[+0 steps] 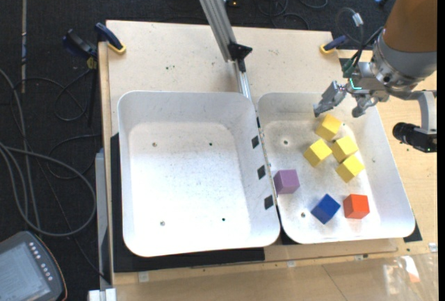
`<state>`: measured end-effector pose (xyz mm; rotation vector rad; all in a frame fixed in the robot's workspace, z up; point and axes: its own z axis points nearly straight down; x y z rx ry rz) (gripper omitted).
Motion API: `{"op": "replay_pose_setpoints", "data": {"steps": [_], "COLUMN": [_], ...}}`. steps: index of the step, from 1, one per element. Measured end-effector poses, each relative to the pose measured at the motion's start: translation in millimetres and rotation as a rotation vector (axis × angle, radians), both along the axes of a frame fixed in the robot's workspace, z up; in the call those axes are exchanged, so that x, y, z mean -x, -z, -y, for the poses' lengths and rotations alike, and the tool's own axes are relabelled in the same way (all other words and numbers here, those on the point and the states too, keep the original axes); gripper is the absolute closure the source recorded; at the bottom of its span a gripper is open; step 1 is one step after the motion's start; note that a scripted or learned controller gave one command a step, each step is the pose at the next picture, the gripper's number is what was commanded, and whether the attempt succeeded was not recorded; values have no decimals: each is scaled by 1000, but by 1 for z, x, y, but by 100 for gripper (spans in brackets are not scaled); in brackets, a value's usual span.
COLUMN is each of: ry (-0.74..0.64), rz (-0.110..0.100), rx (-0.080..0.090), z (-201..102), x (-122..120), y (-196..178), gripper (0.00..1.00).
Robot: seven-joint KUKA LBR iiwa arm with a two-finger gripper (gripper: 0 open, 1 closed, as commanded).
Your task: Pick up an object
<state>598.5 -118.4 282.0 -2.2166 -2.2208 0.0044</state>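
Taking the right bin (400, 220) as the landmark, the blocks nearest the camera lie by its front wall: an orange cube (356, 206) toward the front right corner and a blue cube (325, 208) just beside it on the left, the two near each other but apart. A little further in, close to the bin's left wall, sits a purple cube (286, 181), well clear of the others. Beyond these, in the middle and back of the bin, four yellow cubes bunch together, and the rearmost yellow cube (328, 127) lies nearest the back wall, directly below the gripper (341, 104). The gripper hovers over that back part of the bin with its two fingers spread apart and nothing between them, so it is released and holds no block. Each cube looks like a small rigid block, probably light, with flat, smooth faces that should take a firm pinch without crushing; the likely risk is a slide or twist if the fingers meet a corner rather than two opposite flat sides. A cube has no long axis to speak of, so what matters is how its faces are turned: the rearmost yellow cube sits rotated, edges at a slant to the bin walls, and the fingers would probably need to match that angle. Its neighbours crowd its near side, leaving the far and side faces freer. The left bin (132, 108) lies beside the right bin, across their shared wall.
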Motion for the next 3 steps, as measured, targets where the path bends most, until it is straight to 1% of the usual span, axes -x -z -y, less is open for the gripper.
{"op": "replay_pose_setpoints", "data": {"steps": [1, 2, 3], "ry": [1, 2, 3], "rz": [4, -2, -1], "rx": [1, 1, 0], "z": [0, 1, -3], "x": [-1, -3, 6], "y": [-3, 61, 109], "gripper": [0, 0, 0]}}
